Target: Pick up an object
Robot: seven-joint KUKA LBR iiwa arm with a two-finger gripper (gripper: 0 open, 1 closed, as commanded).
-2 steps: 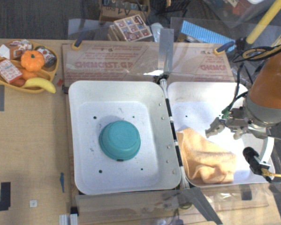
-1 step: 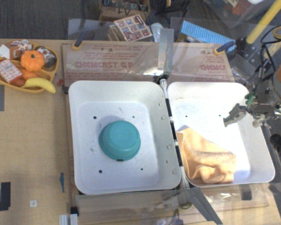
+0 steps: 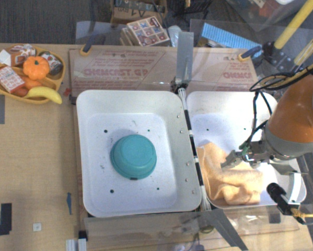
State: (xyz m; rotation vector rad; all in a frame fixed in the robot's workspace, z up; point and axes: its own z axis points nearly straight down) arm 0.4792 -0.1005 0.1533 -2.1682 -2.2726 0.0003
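A teal bowl (image 3: 134, 156) lies upside down in the middle of the left bin (image 3: 93, 109). A crumpled tan cloth (image 3: 227, 179) fills the front left part of the right bin (image 3: 219, 109). My gripper (image 3: 232, 159) hangs low over the right bin, right at the cloth's upper right edge, below the grey wrist and orange band (image 3: 297, 119). I cannot make out whether it touches the cloth or holds anything.
A yellow dish (image 3: 25, 73) with toy fruit and small boxes sits on the bench at the far left. A metal divider (image 3: 184, 61) stands behind the seam between the bins. Cardboard sheets lie along the back of both bins.
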